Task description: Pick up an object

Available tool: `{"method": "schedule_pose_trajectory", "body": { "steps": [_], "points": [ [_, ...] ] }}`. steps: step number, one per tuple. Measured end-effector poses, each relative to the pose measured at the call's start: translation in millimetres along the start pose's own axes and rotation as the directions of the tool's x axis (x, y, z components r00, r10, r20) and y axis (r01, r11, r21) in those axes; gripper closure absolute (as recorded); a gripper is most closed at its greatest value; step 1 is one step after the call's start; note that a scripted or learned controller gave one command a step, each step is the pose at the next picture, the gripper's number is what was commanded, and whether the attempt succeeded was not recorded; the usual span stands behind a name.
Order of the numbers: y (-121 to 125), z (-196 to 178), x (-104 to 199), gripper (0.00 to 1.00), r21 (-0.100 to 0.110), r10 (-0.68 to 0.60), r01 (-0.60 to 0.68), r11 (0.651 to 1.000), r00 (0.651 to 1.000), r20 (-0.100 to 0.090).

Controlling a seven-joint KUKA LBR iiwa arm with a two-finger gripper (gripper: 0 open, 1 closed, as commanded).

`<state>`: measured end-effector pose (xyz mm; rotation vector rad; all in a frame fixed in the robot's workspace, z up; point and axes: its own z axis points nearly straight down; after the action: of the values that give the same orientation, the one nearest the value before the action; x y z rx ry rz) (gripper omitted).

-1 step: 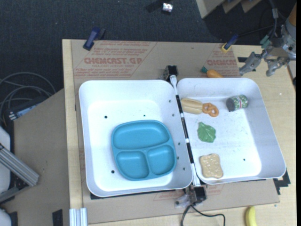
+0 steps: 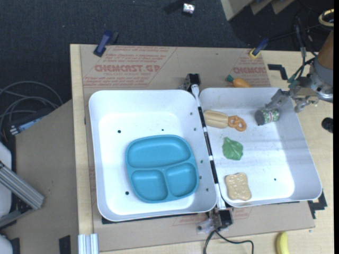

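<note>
Small green-labelled can (image 2: 268,115) clamped between fingers of gripper (image 2: 273,110), near right bin's (image 2: 302,157) far edge, green leaf (image 2: 232,148) and cracker (image 2: 238,187) by its left wall.

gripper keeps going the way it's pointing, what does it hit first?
Likely the small can. The gripper points down-left into the right bin, and the can lies right at its tip. Height above the can is unclear from this view.
</note>
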<state>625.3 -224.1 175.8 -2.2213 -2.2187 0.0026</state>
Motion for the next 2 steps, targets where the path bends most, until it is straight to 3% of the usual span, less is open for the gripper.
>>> {"method": "schedule_pose_trajectory", "body": {
  "steps": [1, 2],
  "points": [
    [7.7, 93.5, 15.5, 0.0, 0.002, -0.002, 0.002, 1.0, 1.0, -0.002],
    [30.3, 90.5, 46.4, 0.0, -0.006, -0.002, 0.002, 1.0, 1.0, 0.001]
  ]
}}
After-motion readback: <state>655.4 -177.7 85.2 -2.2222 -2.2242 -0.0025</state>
